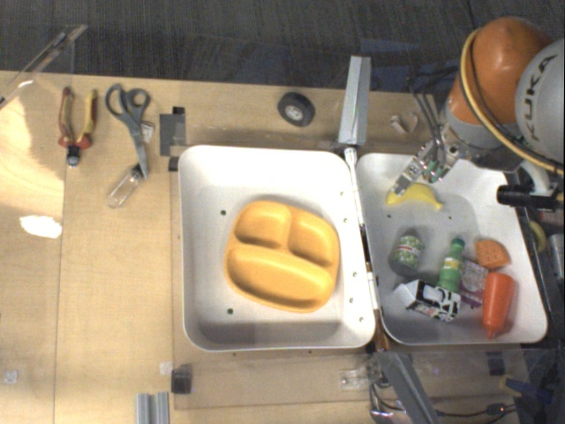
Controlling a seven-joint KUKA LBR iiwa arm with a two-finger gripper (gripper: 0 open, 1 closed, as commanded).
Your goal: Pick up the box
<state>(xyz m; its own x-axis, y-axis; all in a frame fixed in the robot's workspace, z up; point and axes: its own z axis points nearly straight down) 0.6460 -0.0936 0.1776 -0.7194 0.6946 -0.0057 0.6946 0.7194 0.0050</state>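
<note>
The box (434, 299) is small, black and white, and lies tilted near the front of the right bin (521, 329). My gripper (417, 177) hangs over the back left part of that bin, just above a yellow banana-shaped piece (418, 197). It is well behind the box and apart from it. The grey arm with its orange band (499, 56) comes in from the upper right.
Around the box stand a green can (407, 250), a green bottle (452, 266), an orange carrot-like piece (497, 303) and an orange round piece (493, 253). The left bin (199, 237) holds a large yellow loaf-shaped object (282, 254). Scissors, pliers and a tape roll lie behind the bins.
</note>
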